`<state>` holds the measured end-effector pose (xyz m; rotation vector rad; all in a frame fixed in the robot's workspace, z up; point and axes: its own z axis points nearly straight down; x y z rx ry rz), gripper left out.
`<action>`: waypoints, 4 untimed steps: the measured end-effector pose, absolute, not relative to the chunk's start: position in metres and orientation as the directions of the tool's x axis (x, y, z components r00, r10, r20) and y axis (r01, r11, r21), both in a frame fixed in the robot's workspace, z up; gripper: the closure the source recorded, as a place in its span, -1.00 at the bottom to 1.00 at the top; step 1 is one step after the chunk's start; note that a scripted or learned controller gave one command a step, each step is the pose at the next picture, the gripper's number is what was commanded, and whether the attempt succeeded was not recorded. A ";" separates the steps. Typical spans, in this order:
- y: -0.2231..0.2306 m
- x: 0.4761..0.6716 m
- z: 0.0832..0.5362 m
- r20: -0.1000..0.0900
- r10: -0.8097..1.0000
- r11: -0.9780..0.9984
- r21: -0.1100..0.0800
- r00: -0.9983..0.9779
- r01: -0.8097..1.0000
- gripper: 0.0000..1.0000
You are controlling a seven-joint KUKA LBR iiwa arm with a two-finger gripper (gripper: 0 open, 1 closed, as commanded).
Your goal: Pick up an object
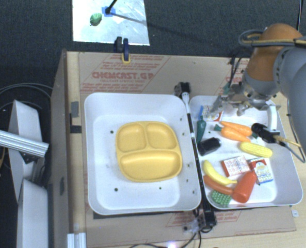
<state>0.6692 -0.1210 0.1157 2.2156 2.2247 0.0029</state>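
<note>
Brown surface [142, 68] with red lettering, seen from above. Two shallow white bins rest directly on it, side by side: left bin [97, 154], right bin [286, 182].

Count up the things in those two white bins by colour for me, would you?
Yellow: 3 (plate, corn, banana)
Orange: 2 (carrot, sausage)
Red: 3 (boxes, bottle)
Green: 2 (pen, leafy piece)
Black: 1 (block)
Total: 11

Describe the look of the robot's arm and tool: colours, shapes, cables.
The arm is thick, rounded and grey, with an orange band above the wrist. A dark cable loops beside that band. The tool is small and pale grey.
</note>
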 end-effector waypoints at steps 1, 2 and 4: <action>-0.084 0.624 0.139 0.000 1.000 0.004 0.003 -0.004 1.000 -1.00; -0.121 0.647 0.157 -0.002 1.000 0.001 0.004 -0.001 1.000 -1.00; -0.145 0.593 0.084 0.000 1.000 0.001 0.000 -0.001 1.000 -1.00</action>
